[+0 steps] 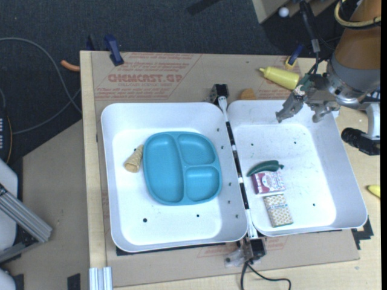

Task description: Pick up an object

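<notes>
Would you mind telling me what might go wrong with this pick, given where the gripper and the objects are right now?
1. The green pod, red packet and checked packet lie packed together in the right bin; closing on one may nudge or drag another.
2. The packets look flat, so the fingers may slide over them.
3. The gripper, open, hangs near the bin's far rim, apart from the objects; a straight descent would likely grasp nothing.

Grey arm with orange band entering from the right, wrist angled down-left, hand (307, 109) at upper right, fingers (289, 110) spread apart, nothing between them.
</notes>
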Tool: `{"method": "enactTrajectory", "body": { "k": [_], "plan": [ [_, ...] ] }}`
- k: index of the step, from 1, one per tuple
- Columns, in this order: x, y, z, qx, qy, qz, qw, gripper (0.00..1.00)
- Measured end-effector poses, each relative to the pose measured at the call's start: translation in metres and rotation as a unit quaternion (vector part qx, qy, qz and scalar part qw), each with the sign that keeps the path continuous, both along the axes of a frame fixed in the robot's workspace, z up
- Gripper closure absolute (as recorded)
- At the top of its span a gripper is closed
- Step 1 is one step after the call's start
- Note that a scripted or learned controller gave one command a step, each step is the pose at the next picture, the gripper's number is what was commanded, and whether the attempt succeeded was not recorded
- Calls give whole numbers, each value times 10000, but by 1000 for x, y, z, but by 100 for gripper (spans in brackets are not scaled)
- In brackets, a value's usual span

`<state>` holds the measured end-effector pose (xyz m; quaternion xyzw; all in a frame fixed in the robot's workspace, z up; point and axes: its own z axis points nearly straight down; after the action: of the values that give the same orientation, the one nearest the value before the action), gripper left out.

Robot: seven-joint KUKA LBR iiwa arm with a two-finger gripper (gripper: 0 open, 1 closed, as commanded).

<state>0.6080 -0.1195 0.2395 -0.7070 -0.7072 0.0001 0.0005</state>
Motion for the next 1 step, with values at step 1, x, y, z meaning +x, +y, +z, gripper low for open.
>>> {"method": "enactTrajectory", "body": {
  "k": [1],
  "plan": [
    [-27,23,-110,3,14,-6,10000,0]
  ]
}}
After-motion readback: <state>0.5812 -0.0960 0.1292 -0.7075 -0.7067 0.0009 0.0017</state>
